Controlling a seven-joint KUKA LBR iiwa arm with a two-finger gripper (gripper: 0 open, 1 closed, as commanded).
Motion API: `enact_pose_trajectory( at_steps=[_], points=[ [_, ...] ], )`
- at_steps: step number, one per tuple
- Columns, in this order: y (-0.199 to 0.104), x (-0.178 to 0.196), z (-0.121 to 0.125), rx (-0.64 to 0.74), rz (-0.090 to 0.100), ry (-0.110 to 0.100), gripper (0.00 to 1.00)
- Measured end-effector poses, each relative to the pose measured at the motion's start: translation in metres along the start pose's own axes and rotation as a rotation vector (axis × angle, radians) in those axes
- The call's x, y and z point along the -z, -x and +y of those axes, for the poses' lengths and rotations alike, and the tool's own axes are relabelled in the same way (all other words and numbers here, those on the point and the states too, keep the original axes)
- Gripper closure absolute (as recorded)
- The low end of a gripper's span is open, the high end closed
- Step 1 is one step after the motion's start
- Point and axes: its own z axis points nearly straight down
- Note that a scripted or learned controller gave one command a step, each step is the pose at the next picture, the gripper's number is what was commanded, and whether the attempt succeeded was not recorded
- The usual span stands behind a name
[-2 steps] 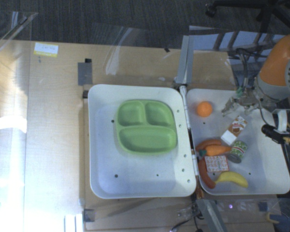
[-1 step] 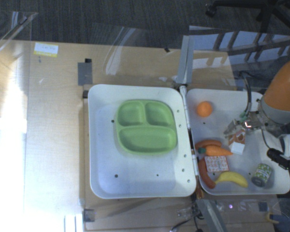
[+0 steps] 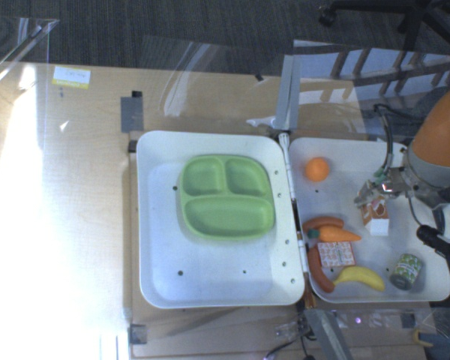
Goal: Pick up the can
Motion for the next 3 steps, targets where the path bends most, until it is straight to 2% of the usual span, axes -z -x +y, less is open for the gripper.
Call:
enact_pose_trajectory(
  at_steps=[1, 2, 3],
  points=[
    [-0.013, 0.142, 0.102, -0.281, -0.001, -0.009, 1.0],
    [-0.156, 0.14, 0.111, -0.286, 0.003, -0.017, 1.0],
    [-0.224, 0.192, 0.115, 0.185, 0.006, -0.009, 1.0]
  ],
)
